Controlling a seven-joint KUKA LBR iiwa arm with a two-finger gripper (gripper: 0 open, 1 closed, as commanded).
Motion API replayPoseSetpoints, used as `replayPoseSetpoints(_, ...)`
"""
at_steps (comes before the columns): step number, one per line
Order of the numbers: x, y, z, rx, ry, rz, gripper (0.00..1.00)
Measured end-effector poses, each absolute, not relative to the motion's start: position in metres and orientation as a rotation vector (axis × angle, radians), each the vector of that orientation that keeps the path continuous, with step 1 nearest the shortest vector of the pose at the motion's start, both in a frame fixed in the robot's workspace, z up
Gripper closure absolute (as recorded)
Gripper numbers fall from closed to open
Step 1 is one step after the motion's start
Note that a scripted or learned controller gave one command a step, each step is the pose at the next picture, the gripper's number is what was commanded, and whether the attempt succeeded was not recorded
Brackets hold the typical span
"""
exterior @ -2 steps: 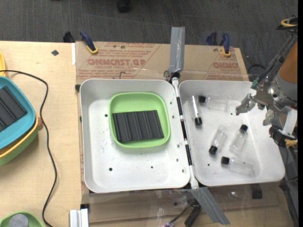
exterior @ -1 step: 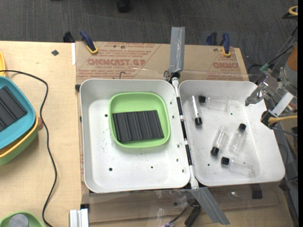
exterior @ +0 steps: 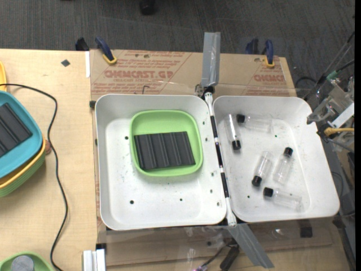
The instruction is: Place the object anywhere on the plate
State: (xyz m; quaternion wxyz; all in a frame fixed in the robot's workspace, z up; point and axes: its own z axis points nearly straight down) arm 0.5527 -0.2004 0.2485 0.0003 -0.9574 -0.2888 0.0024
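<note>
Pincer sits at the right rim of the right bin, up at the edge and not over any item. Too little of it shows to tell apart or together, so call that unknown. Nothing visibly held.

Worktop is light wood, with a cardboard sheet clamped under the bins.

Left bin carries the green plate, sitting toward its upper middle. A black ribbed mat lies flat on the plate, covering most of its floor.

Right bin touches the left bin along the centre seam. It holds loose clear vials with black caps, all lying down:
- long vial near the seam
- vial just beside it, toward the back
- two vials mid-bin, near each other but apart
- vial toward the front

Task's thing is presumably one of these vials; all lie in the right bin, well apart from the plate.

Step, as I judge it: pre-grasp, pick not done, nothing on the plate from the right bin. Next move calls for swinging in over one vial, lining up across its narrow body, dropping and clamping, then carrying over the seam to the plate. Round clear vials likely roll or slip.
</note>
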Motion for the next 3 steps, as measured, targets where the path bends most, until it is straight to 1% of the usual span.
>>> replayPoseSetpoints(1, 0.544, -0.222, 0.266, -3.081, -0.609, 0.010, 0.00)
replayPoseSetpoints(2, 0.548, -0.222, 0.276, -3.118, -0.376, 0.012, 0.00)
replayPoseSetpoints(3, 0.557, -0.222, 0.303, -3.125, -0.320, 0.008, 0.00)
